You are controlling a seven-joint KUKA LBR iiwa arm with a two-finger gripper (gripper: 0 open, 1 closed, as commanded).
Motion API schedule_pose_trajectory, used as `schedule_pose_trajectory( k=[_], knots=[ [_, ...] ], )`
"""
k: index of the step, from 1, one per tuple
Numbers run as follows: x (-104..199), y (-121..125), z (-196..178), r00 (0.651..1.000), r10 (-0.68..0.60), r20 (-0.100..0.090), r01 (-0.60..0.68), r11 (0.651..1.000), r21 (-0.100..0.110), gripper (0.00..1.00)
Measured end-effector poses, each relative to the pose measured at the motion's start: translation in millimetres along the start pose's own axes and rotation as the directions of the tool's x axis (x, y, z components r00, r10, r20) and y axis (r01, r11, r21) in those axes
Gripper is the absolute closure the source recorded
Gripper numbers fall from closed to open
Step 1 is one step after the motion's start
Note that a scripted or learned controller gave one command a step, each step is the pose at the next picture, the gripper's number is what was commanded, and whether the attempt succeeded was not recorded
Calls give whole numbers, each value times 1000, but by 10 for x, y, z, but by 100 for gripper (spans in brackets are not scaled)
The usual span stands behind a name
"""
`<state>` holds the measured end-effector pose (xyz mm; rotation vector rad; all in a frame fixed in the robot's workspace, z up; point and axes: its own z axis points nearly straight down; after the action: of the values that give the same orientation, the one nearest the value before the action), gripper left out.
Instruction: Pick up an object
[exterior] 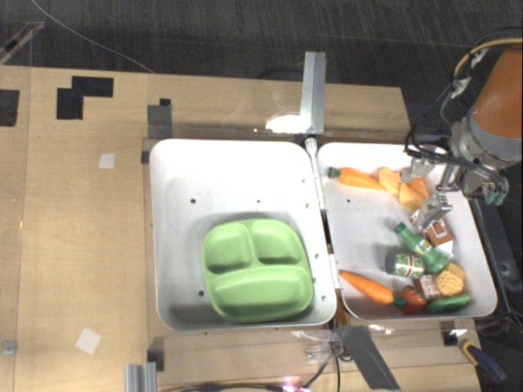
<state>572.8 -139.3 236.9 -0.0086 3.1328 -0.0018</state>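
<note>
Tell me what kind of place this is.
Most likely a robotics lab bench set up for grasping trials. A grey arm with an orange band reaches over two shallow white bins; one holds a green divided plate, the other toy food such as carrots.

robot lab, pretty clearly | wooden bench (73, 243) with two white bins (176, 170) mid-frame | loose cables (49, 15) on dark carpet up top
</note>
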Motion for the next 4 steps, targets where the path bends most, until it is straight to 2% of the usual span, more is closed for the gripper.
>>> schedule_pose_trajectory(
  k=[1,2,3,4],
  knots=[
    [325,-466,1389,996,-88,5,88,996,2,0],
    [584,-426,1458,995,-101,10,101,995,3,0],
    [717,-40,1447,914,-404,12,404,915,10,0],
    [721,183,1443,815,-580,10,580,815,14,0]
  ],
)
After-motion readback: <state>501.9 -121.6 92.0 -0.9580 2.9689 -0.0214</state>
